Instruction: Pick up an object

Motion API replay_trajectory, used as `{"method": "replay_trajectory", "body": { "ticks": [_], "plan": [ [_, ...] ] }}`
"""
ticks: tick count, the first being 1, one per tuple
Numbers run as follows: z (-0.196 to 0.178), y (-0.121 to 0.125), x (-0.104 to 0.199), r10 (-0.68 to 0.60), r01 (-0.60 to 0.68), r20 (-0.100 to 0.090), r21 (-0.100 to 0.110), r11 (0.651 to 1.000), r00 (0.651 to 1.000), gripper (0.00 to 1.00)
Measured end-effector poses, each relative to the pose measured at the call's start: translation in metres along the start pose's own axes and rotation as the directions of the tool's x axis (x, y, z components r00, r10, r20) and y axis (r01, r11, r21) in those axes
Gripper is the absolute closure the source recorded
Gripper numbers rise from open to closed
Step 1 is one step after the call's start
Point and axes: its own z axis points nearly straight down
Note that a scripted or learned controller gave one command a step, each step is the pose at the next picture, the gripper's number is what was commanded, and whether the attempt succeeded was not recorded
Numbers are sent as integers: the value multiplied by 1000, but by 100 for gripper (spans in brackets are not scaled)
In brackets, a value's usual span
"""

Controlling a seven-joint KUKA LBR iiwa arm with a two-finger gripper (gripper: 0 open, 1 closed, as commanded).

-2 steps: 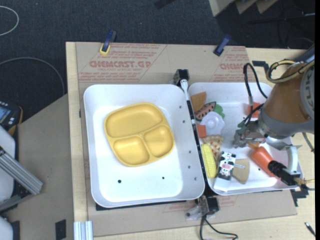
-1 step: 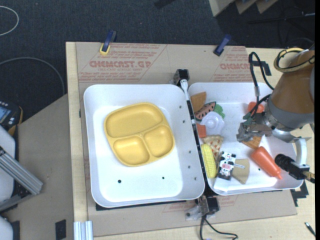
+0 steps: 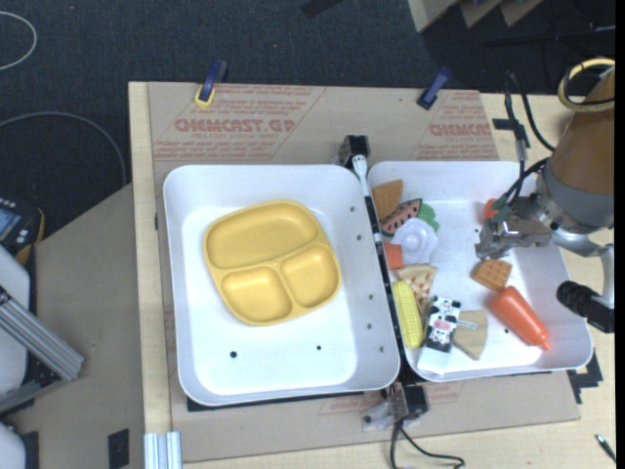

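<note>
The right bin (image 3: 459,189) holds several toy foods. An orange carrot (image 3: 520,318) lies at its front right, and a brown waffle-like piece (image 3: 491,274) sits just behind it. My gripper (image 3: 498,240) hangs over the bin's right side, directly above and slightly behind the waffle piece. A small red item (image 3: 491,208) lies just behind the gripper. Along the bin's left side lie a yellow corn cob (image 3: 407,313), a pizza slice (image 3: 418,283), a watermelon slice (image 3: 400,216) and a white round piece (image 3: 415,236). A black-and-white cow toy (image 3: 442,322) stands near the front.
The left bin (image 3: 195,340) holds a yellow divided plate (image 3: 271,260). A tan wedge (image 3: 473,332) lies beside the cow toy, and a brown wedge (image 3: 388,195) sits at the right bin's back left. Black cables (image 3: 522,130) run behind the arm.
</note>
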Motion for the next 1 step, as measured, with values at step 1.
{"method": "replay_trajectory", "body": {
  "ticks": [1],
  "plan": [
    [-16,1,0,1,-1,-1,2,1000,1000,100]
  ]
}}
